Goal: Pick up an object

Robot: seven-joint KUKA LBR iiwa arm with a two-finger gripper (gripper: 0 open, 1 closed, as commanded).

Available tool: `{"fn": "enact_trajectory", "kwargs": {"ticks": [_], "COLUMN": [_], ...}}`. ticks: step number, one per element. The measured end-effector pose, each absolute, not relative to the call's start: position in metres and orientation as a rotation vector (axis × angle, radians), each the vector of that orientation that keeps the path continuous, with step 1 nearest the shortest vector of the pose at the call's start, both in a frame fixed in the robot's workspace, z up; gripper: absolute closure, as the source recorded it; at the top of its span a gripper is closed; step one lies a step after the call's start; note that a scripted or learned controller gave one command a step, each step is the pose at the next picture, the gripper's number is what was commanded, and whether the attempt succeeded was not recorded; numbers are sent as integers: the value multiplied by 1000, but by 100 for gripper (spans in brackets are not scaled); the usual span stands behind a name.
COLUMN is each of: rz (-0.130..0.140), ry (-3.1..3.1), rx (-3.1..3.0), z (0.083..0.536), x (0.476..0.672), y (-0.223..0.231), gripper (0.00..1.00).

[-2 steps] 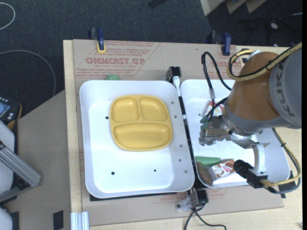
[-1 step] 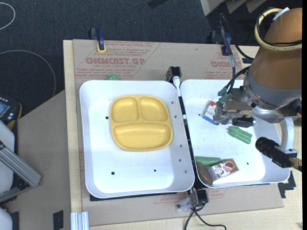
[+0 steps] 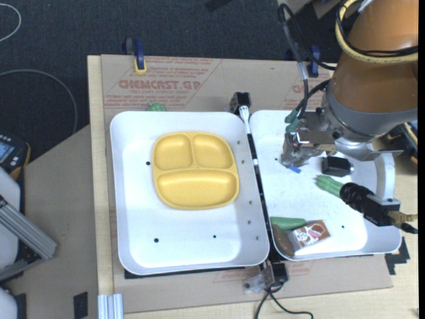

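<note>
From above, my claw (image 3: 292, 157) hung low in the right bin (image 3: 372, 241), fingers unreadable, the nearest object, a green piece (image 3: 328, 184), lying at four o'clock, so I risked closing on bare floor.

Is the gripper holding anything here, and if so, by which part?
Cannot be told: the gripper sits low in the right bin, with nothing clearly between its tips.

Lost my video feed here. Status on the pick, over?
Gripper low in right bin, jaws state unclear. Green object and brown packet lie loose there. Yellow divided plate sits in left bin.
</note>
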State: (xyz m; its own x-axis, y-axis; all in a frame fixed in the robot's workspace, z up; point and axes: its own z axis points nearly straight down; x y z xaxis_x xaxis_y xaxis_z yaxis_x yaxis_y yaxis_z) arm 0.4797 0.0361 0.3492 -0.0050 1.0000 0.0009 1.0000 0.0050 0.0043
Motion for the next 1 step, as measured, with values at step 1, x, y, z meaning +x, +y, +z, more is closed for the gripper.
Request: {"fn": "enact_trajectory", "kwargs": {"ticks": [1], "rz": [6], "ry": [2223], "rx": [2216], "z": [381], "x": [480], "y": [64], "gripper": [100]}}
